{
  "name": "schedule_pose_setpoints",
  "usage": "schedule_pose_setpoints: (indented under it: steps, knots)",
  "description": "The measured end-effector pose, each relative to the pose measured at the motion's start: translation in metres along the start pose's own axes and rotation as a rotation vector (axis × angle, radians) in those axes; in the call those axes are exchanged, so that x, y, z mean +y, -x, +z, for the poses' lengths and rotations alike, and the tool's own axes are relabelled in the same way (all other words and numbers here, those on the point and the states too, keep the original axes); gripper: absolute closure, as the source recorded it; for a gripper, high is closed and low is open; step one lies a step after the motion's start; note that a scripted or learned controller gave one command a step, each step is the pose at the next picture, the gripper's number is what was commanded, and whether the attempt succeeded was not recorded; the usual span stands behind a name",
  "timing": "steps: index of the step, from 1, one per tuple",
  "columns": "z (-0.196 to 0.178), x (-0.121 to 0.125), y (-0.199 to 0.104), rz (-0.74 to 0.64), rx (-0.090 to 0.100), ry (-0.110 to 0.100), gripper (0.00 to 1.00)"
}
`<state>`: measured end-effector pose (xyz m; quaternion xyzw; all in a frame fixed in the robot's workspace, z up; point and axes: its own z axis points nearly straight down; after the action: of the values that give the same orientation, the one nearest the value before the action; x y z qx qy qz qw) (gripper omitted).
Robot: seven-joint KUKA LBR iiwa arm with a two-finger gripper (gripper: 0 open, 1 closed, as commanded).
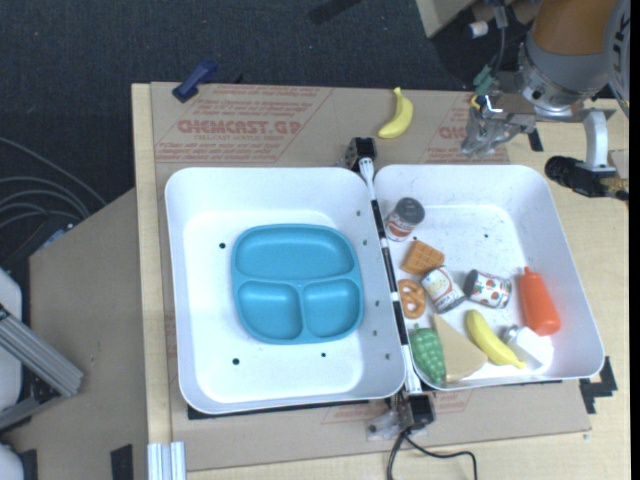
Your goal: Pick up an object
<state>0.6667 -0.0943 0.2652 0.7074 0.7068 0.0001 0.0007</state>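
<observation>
- My gripper point(487, 128) is hovering above the right bin's point(570, 258) far rim, gripping nothing; finger spacing unclear.
- A banana point(396, 115) is lying outside, nearby.

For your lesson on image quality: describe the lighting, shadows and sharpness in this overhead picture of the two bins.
Camera view: even, soft light; the two shallow white plastic bins look bright but not blown out; faint shadow beside the blue three-compartment plastic tray; small toys such as the yellow plastic banana are soft; the metal end effector is slightly blurred.
</observation>
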Motion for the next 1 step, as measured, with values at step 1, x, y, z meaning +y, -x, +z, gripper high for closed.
schedule_pose_setpoints:
  steps: [1]
  knots:
    - [0.0045,-0.0002,-0.0052,-0.001,0.001,-0.003,1.0]
